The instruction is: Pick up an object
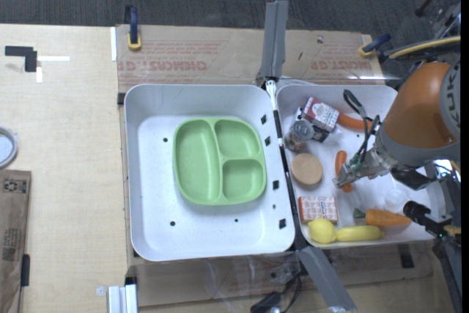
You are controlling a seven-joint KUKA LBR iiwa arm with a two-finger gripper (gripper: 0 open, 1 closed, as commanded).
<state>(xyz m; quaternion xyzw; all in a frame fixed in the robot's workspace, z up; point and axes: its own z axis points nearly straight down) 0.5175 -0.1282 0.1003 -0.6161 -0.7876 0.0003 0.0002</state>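
We see the gripper [350, 174] low in the right bin [381, 93], reaching in from the right under the orange band of the arm [421, 113]. Its fingers are blurred and packed close against the clutter, so we cannot tell how far apart they stand or whether anything sits between them. The tips lie just beside a small orange carrot [341, 160], possibly touching it; we cannot say for sure.

The right bin holds most of the things. Near its back edge lies a red and white carton [321, 113], with a dark round can [300, 134] just beside it at the bin's left wall and a long orange piece [353, 124] to the carton's right. A round tan disc [307, 169] lies in the middle left, near the gripper. In front of it rests a flat red and white packet [318, 208], and at the front edge we find a yellow lemon [321, 231] touching a yellow banana [358, 233]. A larger carrot [388, 218] lies at the front right.

The left bin [146, 179] holds a green divided plate [219, 160] with three compartments, set near its middle. Both bins stand side by side on the table [58, 121].
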